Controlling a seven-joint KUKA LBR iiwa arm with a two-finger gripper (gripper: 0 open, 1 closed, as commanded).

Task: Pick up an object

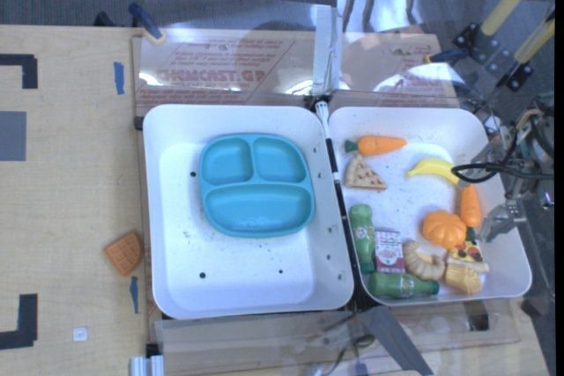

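Note:
The right bin [414,119] holds several toy foods: a carrot [381,144], a pizza slice [363,174], a banana [434,169], a second carrot [470,205], an orange pumpkin [443,228], a green bottle [359,224], a small carton [388,249], a croissant [421,260], a lying green bottle [401,284] and a cake piece [464,269]. My gripper [499,221] hangs at the bin's right rim, just right of the second carrot and the pumpkin, partly cut off by the frame edge and tangled with black cables.
The left bin [176,260] holds a blue divided plate [256,184]. An orange waffle piece [124,252] lies on the wooden bench left of the bins. Clear plastic sheets stand behind both bins. Yellow rods cross the top right corner.

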